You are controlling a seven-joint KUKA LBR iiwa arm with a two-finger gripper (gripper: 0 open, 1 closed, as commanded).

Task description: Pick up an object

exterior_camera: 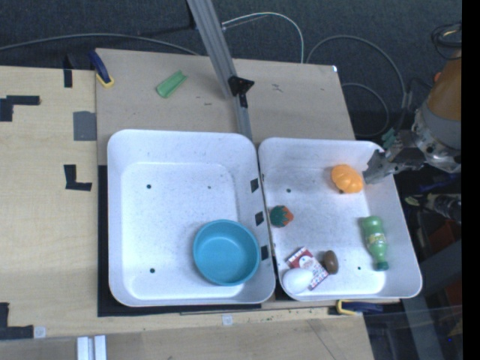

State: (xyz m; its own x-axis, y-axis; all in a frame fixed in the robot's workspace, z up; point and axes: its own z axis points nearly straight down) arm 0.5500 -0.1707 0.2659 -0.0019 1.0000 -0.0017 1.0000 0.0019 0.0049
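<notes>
Gripper sits at the right bin's upper right rim, can't tell how it's set or if it has anything; orange ball lies just left of it, nearest target. Ball looks light, rounded, probably smooth and prone to roll, so pinch across its widest middle from above. Green bottle below, teal ball, red carton, white egg and brown nut farther down-left, none crowding; bin wall beside gripper is the main obstruction.

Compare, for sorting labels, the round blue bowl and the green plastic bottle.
The round blue bowl sits upright and open in the left white bin; the green plastic bottle lies on its side in the right white bin. The bowl looks wider, the bottle slimmer. Neither is being gripped.
</notes>
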